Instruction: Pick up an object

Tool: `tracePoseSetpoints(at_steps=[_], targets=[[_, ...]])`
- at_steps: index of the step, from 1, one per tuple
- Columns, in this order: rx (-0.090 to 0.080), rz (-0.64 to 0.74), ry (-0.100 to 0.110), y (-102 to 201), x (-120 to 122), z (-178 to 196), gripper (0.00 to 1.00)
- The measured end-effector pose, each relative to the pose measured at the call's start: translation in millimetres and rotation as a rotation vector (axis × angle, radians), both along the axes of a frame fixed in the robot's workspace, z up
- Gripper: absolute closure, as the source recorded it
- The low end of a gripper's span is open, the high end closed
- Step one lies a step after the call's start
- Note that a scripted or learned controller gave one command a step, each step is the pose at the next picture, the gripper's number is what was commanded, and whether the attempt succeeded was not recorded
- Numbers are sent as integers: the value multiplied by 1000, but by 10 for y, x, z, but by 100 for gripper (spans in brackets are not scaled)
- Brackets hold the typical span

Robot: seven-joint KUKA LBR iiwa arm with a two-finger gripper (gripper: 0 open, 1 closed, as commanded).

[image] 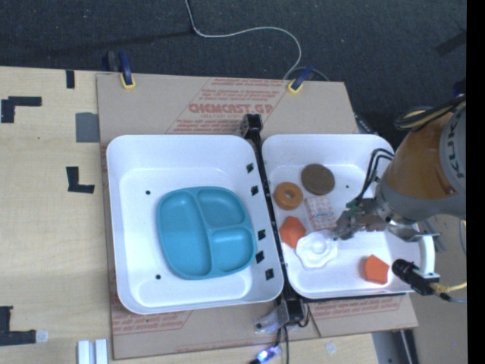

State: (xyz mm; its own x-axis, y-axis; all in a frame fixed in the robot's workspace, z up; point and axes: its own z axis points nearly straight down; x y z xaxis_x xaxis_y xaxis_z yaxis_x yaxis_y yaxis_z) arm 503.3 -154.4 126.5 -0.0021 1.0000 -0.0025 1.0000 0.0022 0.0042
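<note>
The right bin (345,149) holds a brown round disc (317,178), a tan doughnut (288,196), a pink-printed packet (321,214), an orange piece (292,230), a white fried-egg shape (315,251) and an orange block (374,269). My gripper (345,226) reaches in from the right, low over the bin's middle, just right of the packet and above the white shape. Nothing shows between its fingers.
The left bin (129,165) holds a teal divided plate (206,230). Both bins rest on a cardboard sheet (227,105) clamped at the back. The arm's orange band (424,165) and grey wrist cover the right bin's right side. A cable (250,30) lies behind.
</note>
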Motion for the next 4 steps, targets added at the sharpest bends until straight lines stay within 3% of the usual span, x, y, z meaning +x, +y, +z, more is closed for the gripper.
tracePoseSetpoints(at_steps=[3,4], targets=[[1,-1,0,-90,-136,1530,100],[3,3,6,345,-21,1363,100]])
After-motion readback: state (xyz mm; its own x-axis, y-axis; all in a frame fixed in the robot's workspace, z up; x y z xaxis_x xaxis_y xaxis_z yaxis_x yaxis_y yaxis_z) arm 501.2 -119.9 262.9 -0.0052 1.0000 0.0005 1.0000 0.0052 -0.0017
